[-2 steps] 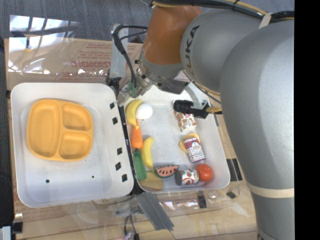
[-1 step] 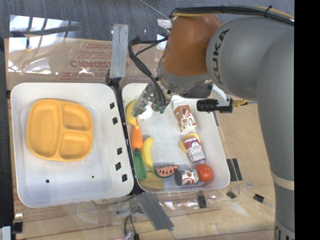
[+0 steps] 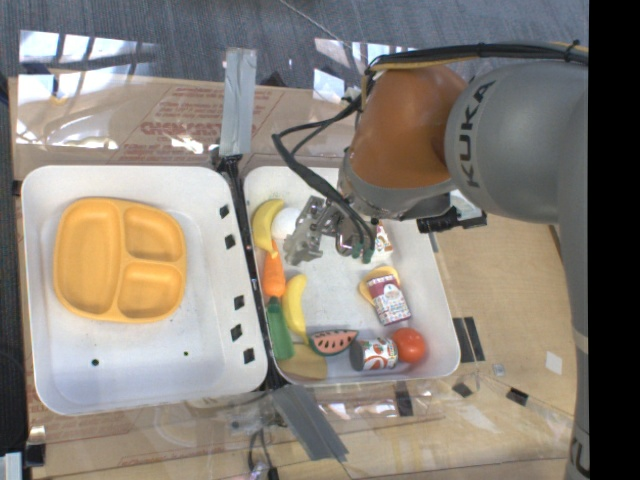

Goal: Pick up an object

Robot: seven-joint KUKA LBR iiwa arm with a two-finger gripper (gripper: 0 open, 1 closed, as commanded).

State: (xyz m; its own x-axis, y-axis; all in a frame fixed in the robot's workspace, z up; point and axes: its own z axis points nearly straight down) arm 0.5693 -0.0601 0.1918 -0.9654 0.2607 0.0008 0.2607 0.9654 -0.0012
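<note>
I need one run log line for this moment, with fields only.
arm: over right bin | pincer: above bananas, holds nothing visible | left bin: yellow tray | pick: not done

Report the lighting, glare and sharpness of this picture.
Camera view: even, soft light; bright glare patches on the clear sheet behind the bins; soft sheen on the arm's orange band; faint shadows under the yellow tray; the gripper looks slightly blurred.
</note>
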